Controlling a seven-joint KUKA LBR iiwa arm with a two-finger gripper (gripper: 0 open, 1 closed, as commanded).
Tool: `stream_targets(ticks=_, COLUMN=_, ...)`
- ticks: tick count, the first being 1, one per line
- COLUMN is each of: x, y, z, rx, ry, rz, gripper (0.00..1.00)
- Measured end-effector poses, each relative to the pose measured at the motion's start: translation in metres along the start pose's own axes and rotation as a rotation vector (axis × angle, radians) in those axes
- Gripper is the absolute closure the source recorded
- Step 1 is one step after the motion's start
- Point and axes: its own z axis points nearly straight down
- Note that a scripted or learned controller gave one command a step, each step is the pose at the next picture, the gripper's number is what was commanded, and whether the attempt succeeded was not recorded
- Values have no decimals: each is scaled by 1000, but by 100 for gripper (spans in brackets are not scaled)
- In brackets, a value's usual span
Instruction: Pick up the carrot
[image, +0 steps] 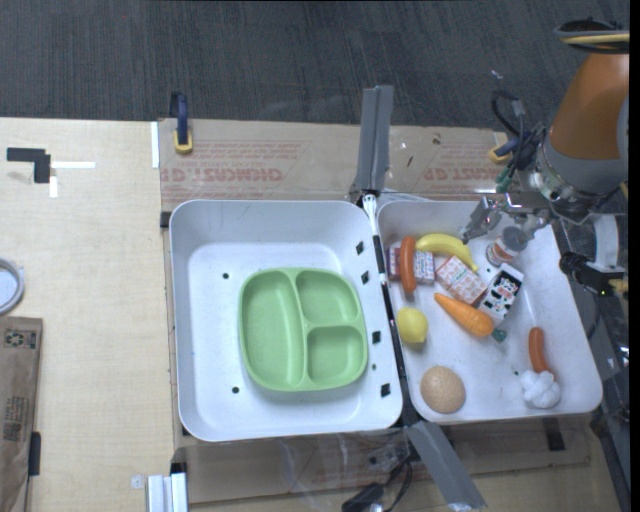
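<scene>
The carrot (463, 314) lies in the right bin (575, 330), slanted, its thick end touching the black-and-white carton (502, 292) and its tip pointing toward the lemon (411, 325). My gripper (500, 222) hovers at the bin's far edge, near the banana (444, 245); I cannot tell how it is set. I judge I should come down over the carrot's middle, square across its length, clear of the carton
</scene>
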Motion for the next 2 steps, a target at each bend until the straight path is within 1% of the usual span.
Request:
stream_targets(ticks=1, x=3, y=-19, z=94, rx=-4, ry=0, rz=11, gripper=0)
stream_targets(ticks=2, x=-15, y=-6, z=-7, rx=-3, ry=-1, rz=68, gripper=0)
